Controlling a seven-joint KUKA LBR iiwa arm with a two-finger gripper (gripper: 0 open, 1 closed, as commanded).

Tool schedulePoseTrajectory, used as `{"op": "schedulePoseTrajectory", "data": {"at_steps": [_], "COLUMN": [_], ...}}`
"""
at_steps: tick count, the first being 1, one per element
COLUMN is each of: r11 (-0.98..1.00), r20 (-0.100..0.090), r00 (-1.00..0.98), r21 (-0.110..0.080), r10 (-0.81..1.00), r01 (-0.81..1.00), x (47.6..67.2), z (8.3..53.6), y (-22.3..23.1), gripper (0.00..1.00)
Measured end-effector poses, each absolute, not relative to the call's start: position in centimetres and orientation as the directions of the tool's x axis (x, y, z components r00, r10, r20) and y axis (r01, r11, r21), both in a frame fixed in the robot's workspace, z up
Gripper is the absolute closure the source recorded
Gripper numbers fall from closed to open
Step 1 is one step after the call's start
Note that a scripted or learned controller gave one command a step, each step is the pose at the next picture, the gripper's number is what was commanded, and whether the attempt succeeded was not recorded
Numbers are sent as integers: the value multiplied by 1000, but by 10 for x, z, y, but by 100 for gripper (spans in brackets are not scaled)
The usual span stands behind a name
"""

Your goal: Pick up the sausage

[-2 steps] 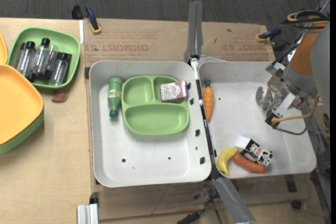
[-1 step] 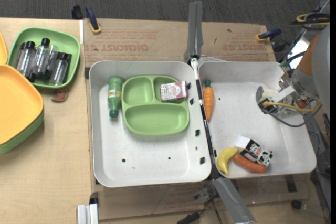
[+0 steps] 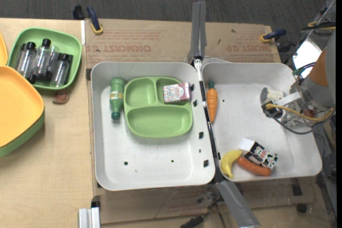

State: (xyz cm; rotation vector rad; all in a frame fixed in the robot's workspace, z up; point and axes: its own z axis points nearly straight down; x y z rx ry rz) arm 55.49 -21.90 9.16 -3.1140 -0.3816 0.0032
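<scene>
- Sausage (image 3: 255, 166) low in right bin (image 3: 235, 85), touching banana (image 3: 230, 163), under small black-and-white carton (image 3: 261, 155).
- Gripper (image 3: 269, 100) at bin's right side, well above sausage, apart.
- Finger spread: cannot tell.

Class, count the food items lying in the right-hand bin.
3: a carrot against the bin's left wall, a banana near the front, and a sausage beside it. Others may hide under the arm.

Glossy plastic sausage (image 3: 254, 166); smooth white plastic bins (image 3: 160, 179); matt green tray (image 3: 158, 123).
</scene>
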Motion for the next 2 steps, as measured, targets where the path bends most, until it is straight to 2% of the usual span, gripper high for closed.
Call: {"op": "schedulePoseTrajectory", "data": {"at_steps": [1,2], "r11": [-797,-528], "r20": [-1,-1], "r00": [797,528], "r21": [-8,-3], "r10": [604,849], "r01": [604,849], "x": [552,518], "z": [90,106], "y": [-220,-216], "gripper": [100,100]}}
